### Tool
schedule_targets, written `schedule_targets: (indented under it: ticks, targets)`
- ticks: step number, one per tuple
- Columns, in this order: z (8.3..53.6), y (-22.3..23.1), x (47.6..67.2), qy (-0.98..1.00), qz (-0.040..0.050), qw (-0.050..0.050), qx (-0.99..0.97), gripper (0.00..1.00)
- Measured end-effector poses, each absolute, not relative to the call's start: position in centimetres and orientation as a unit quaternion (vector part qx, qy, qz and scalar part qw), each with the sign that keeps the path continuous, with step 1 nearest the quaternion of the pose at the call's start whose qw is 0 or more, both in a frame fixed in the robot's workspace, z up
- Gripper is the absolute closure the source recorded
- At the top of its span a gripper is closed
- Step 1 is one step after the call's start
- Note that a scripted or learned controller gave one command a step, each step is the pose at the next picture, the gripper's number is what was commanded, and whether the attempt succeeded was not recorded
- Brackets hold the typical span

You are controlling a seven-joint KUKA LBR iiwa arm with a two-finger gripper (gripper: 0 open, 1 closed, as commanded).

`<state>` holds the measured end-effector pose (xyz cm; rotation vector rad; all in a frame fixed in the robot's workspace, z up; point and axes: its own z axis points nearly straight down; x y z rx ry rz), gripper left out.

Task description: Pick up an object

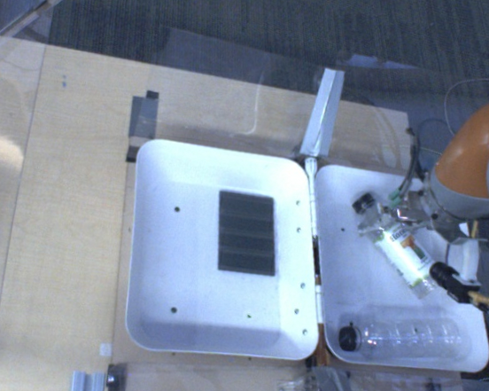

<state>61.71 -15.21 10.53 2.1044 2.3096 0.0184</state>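
Two shallow white bins are seen side by side on the bench. In the left bin (157, 313) a dark rectangular slab (246, 232) lies flat near the middle. In the right bin (337, 274) a clear plastic bottle with a dark cap (400, 338) lies on its side along the lower edge, and a small tube-like object with green marks (402, 256) lies slantwise in the upper right part. The gripper (382, 219) is placed low over the upper right bin, just beside the tube's upper end; whether anything is held cannot be told. The step in hand is judged to be the approach to a grasp. A descent squarely over the tube and a firm closing would be called for next.
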Motion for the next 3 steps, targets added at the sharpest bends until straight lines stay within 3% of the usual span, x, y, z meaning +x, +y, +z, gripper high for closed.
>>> schedule_targets:
  ticks: [1,2,3]
  targets:
    - [9.3,-14.9,64.5,0.758,0.0038,0.006,0.652,0.0]
    - [9.0,-17.5,64.8,0.79,0.0032,0.006,0.613,0.0]
    - [10.3,-17.3,65.1,0.791,0.0055,0.009,0.612,1.0]
